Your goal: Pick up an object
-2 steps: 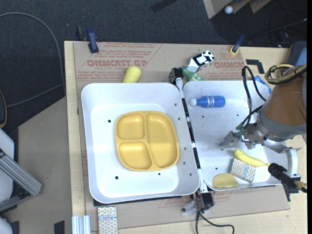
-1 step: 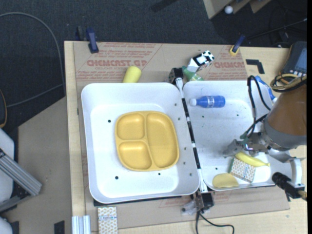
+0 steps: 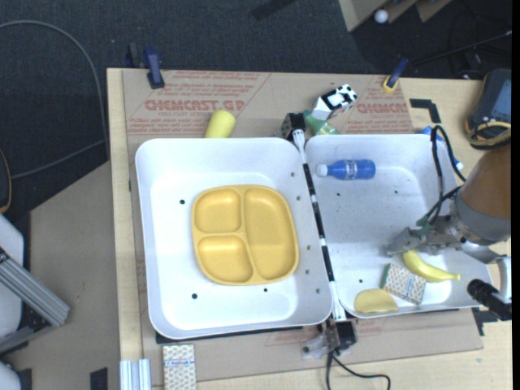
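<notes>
The banana point(image 3: 431, 267) lies in the right bin point(image 3: 382, 210), near its front right corner, and it is the thing closest to the claw point(image 3: 418, 242), so I take it as the likely target. The claw sits low, just above and to the left of the banana's upper end; whether it is released or clenched I cannot tell from this slant, and nothing is visibly gripped.

Just beside the banana, touching or nearly touching its lower edge, is a small patterned packet point(image 3: 405, 283), and a flat yellow piece point(image 3: 375, 301) lies near that against the front wall. This crowding is the main risk: a descent slightly off could pinch the packet with the banana, or nudge the banana against the wall. The banana's curved, smooth skin may also roll or slip out if it is caught near its tip rather than its middle. The bin wall close on the right leaves little room for the arm's wrist.

A blue bottle point(image 3: 348, 169) lies on its side well apart at the back of the bin. The left bin point(image 3: 162, 185) holds a yellow divided plate point(image 3: 244, 234), on the table point(image 3: 122, 120).
</notes>
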You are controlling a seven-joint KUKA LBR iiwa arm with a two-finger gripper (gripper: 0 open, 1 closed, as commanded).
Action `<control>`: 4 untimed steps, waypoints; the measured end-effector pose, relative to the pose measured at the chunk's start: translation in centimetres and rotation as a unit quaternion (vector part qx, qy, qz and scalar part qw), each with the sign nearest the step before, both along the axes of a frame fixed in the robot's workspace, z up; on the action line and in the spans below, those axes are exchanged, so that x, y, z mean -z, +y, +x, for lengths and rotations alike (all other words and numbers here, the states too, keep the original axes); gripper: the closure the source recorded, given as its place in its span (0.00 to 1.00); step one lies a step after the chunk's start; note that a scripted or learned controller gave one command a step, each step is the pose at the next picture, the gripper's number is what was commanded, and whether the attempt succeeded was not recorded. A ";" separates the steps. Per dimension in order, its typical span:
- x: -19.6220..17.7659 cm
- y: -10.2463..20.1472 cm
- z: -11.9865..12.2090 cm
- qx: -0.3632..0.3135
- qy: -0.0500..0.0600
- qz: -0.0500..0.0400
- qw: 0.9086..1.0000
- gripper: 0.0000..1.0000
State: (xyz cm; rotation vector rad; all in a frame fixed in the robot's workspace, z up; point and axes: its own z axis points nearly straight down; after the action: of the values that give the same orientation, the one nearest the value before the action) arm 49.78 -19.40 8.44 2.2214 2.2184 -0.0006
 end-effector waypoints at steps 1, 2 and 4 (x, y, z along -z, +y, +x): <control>-1.0 0.0 0.1 0.000 -0.001 -0.001 1.000 1.00; -2.3 6.5 5.9 -0.001 0.000 0.001 1.000 1.00; -2.4 -0.8 -2.0 0.000 0.002 0.001 1.000 0.00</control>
State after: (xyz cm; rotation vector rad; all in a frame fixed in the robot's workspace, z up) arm 47.83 -20.19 10.85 2.2245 2.2203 -0.0027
